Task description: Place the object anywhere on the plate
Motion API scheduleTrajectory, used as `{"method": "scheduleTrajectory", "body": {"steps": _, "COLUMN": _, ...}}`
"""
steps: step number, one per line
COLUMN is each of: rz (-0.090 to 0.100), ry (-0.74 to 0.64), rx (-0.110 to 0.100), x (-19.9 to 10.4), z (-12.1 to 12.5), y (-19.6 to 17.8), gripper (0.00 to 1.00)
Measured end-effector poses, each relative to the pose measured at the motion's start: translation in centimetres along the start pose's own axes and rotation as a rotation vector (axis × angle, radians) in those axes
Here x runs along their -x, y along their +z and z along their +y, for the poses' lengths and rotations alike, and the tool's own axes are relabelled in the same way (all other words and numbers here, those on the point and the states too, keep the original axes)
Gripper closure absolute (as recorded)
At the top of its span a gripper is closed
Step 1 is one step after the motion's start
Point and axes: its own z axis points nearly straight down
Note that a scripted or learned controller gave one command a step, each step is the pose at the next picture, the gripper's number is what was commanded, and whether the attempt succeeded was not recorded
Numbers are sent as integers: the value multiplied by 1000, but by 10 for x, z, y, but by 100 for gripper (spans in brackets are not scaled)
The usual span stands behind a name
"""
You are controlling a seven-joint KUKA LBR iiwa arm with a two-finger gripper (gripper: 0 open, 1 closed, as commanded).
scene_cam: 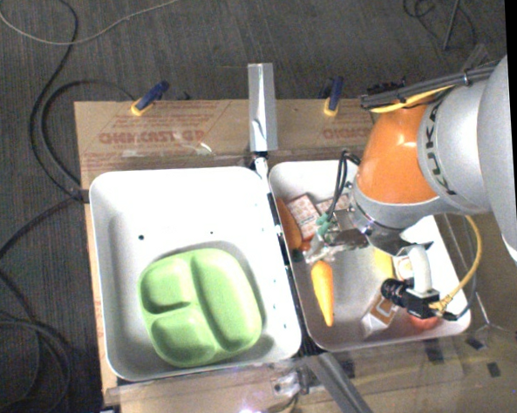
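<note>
You've got a green plate (202,307) lower left of centre in the left bin (110,202). Right bin (305,325) holds an orange carrot (322,292), centre-bottom, plus a small packet (302,211) above it. Arm (430,156) fills upper right, gripper (339,236) low over the clutter.

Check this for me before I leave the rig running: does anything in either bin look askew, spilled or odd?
Nothing stands out. The green plate lies flat in the left bin, turned slightly askew to its walls. A carrot and other small items lie loose in the right bin, under the arm.
</note>
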Motion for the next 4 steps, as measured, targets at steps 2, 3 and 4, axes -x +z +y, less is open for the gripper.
{"method": "scheduleTrajectory", "body": {"steps": 2, "rz": -3, "ry": -496, "rx": -1, "x": -125, "z": 8, "y": 0, "gripper": 100}}
{"method": "scheduleTrajectory", "body": {"steps": 3, "rz": -3, "ry": -646, "rx": 0, "x": -90, "z": -24, "y": 0, "gripper": 100}}
{"method": "scheduleTrajectory", "body": {"steps": 4, "rz": -3, "ry": -752, "rx": -1, "x": -153, "z": -22, "y": -17, "gripper": 100}}
